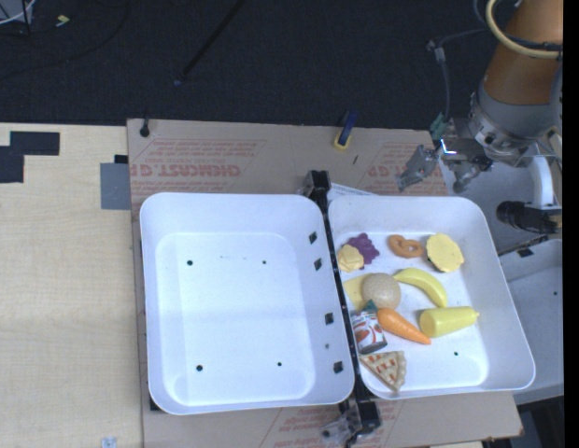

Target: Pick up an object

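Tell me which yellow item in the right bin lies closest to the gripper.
The round yellow slice beside the pretzel, at the bin's far right. It lies just below the gripper; the banana and the yellow pear lie farther toward the near edge.

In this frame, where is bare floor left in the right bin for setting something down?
In the right bin, bare patches lie below the carrot and yellow squash toward the near wall, and along the far wall above the pretzel. The middle and divider side are crowded.
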Controlling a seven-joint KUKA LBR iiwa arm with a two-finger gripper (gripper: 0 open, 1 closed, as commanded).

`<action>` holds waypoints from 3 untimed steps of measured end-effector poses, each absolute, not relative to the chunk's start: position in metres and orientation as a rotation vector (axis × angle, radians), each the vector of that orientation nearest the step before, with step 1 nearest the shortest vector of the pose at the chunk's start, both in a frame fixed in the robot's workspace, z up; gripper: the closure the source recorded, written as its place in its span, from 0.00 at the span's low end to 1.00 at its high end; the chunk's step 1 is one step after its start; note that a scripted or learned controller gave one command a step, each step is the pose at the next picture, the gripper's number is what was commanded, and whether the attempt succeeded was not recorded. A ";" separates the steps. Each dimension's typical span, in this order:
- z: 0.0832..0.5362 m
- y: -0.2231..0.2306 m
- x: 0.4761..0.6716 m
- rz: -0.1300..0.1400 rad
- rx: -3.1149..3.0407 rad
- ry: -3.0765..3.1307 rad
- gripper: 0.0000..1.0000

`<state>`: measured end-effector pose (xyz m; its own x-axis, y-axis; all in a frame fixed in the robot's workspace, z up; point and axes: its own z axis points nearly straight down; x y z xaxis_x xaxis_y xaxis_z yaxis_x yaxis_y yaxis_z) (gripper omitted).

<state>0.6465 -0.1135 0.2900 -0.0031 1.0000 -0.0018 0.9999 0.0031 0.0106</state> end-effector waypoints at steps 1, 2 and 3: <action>0.293 -0.114 0.644 -0.003 2.218 2.227 1.00; 0.219 -0.046 0.643 -0.007 2.222 2.232 1.00; 0.191 0.041 0.643 -0.004 2.217 2.235 1.00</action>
